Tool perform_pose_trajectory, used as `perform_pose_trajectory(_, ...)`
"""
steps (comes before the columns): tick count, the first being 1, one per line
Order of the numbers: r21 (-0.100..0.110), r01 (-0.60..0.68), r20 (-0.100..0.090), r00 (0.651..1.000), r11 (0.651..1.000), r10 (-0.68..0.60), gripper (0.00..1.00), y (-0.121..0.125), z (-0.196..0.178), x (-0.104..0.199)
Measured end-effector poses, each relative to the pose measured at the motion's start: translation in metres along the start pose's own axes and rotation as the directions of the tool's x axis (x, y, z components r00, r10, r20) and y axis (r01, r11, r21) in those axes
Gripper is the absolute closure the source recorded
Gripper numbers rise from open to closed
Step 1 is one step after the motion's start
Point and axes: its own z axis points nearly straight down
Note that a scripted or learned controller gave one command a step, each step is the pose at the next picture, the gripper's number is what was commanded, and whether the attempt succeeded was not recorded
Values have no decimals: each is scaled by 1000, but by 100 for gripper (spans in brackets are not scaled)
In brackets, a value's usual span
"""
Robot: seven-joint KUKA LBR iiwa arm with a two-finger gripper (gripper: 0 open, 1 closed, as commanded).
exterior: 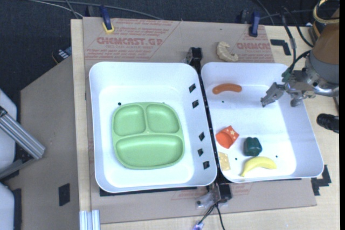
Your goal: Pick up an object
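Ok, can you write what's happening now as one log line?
arm: over right bin | tool: open, holding nothing | nearest: sausage | plate: left bin

Bright, even overhead light, white bins nearly glaring, soft shadows, slightly soft focus.

The end effector hangs open over the right bin, apart from the sausage and banana.

Green divided plate lies in left bin.
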Motion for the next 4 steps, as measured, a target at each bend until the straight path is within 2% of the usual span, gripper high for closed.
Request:
perform_pose_trajectory(1,-14,3,3,1000,1000,-3,0,3,-8,0)
perform_pose_trajectory(2,-10,3,2,1000,1000,-3,0,1,37,-6)
perform_pose_trajectory(3,-9,4,1,1000,1000,-4,0,2,99,0)
perform_pose_trajectory(4,-13,3,2,1000,1000,-3,0,2,100,0)
